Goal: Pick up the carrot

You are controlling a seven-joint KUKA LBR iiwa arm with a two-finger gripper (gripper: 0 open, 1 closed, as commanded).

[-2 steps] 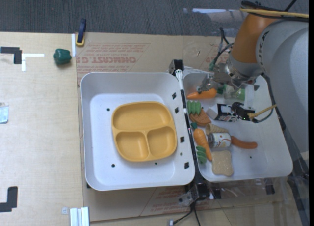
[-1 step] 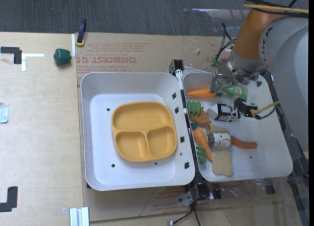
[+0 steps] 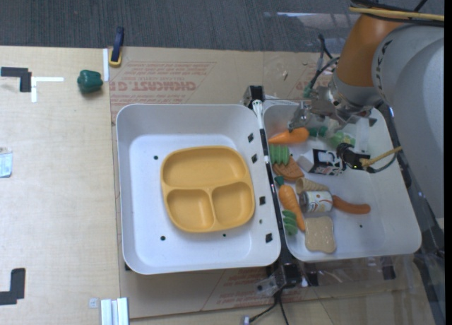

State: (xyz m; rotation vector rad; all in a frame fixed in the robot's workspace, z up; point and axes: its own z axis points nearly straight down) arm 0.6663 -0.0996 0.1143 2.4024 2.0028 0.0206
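Hovering over the right bin at its twelve o'clock rim, end effector apparently just above a carrot, grip state impossible to tell, yellow divided plate centred in the left bin.

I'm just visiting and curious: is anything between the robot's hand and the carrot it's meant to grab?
Nothing visible does. The gripper sits right above the carrot at the far left of the right bin. Other toy food lies nearer the camera.
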